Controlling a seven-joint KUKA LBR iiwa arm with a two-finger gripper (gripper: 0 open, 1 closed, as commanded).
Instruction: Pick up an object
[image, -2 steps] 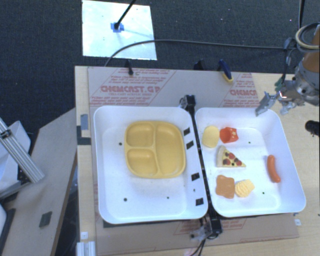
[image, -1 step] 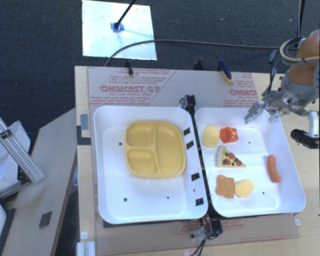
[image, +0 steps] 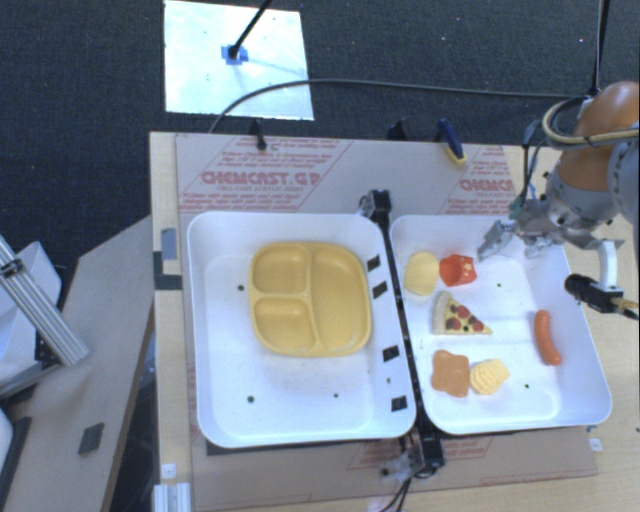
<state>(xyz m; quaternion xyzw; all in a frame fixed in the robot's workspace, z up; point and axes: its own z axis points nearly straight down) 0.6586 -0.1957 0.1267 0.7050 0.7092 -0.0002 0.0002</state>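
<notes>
Over the far edge of the right bin (image: 585, 400), the tool (image: 520, 243) hangs with its two fingers spread apart, nothing between them. Grey arm (image: 600, 170) comes in from the surface's right edge. Just below the nearer finger: red block (image: 457, 269), touching or nearly touching a pale yellow round piece (image: 421, 272) next to the divider between the bins. Closer to the bin's middle sits a pizza slice (image: 457, 316). Sausage (image: 547, 337) lies by the bin's right wall, well apart from the rest. At the bin's near edge, an orange piece (image: 450, 372) and a ridged yellow piece (image: 489, 377) sit side by side, touching. Left bin (image: 215, 400) carries a yellow divided plate (image: 308, 298) around its centre.
</notes>
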